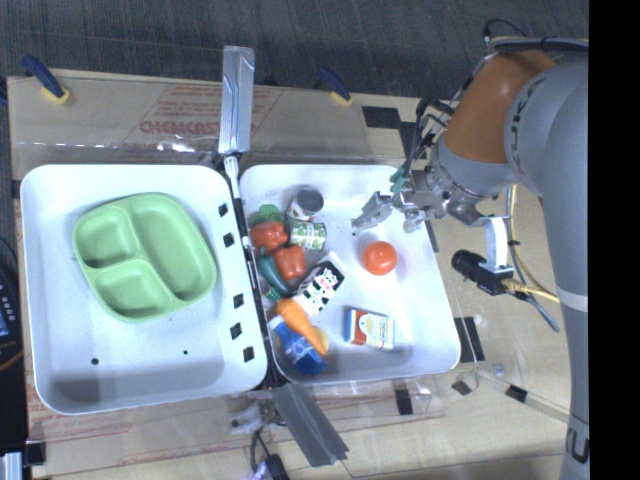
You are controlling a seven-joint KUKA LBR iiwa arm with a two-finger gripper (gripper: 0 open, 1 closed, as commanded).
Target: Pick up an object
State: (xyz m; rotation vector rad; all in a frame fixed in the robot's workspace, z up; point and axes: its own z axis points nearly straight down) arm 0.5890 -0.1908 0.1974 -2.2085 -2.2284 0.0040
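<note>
My tool [372, 215] sits right of centre in the frame, over the upper right part of the right bin [425, 340], with my grey arm and its orange band [490, 108] reaching in from the upper right. The fingers appear spread apart with nothing between them; the tips point toward lower left. Just below and right of the tips lies a small orange-red ball [379, 257], near but apart from the tool, on bare bin floor. Along the left wall of this bin, a crowded column of items: a green item [266, 214] at top, a red-orange tomato-like piece [268, 235] under it, another red-orange piece [290, 263] below that, then an orange carrot-like piece [301, 325] lying over a blue item [294, 352] at the lower left corner. A small can [306, 202] with a dark top stands near the upper middle, and a green-labelled can [307, 234] lies on its side just below it. A black-and-white cow-patterned carton [321, 285] lies tilted at the centre; a small red-and-white carton [369, 329] lies toward lower right. The left bin [60, 368] holds a light green divided plate [144, 255] in its upper half. Both bins rest on a cardboard-covered surface [100, 103], blue clamps [44, 76] at its upper edge.
</note>
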